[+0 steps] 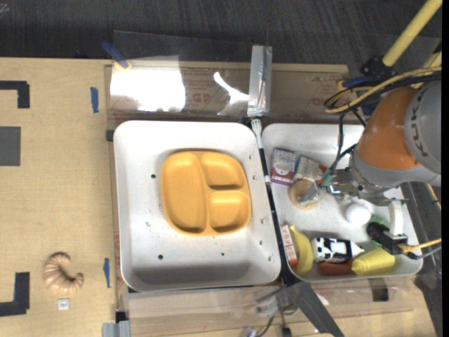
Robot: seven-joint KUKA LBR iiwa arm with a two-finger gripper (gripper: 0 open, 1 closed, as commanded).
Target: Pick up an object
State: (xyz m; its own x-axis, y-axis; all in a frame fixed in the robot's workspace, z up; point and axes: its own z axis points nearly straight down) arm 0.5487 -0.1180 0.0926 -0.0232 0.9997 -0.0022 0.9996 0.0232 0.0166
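yellow tray [205, 192], white bin [133, 188], yellow banana [302, 250]

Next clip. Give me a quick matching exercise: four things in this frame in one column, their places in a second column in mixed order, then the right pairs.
Things:
1. yellow divided tray
2. banana
3. croissant-shaped toy
4. black and white cow toy

Places:
A. on the bench, left of both bins
B. middle of the left bin
C. right bin, against its left wall
D. right bin, near its front edge, just right of the banana

Pairs: 1-B, 2-C, 3-A, 4-D
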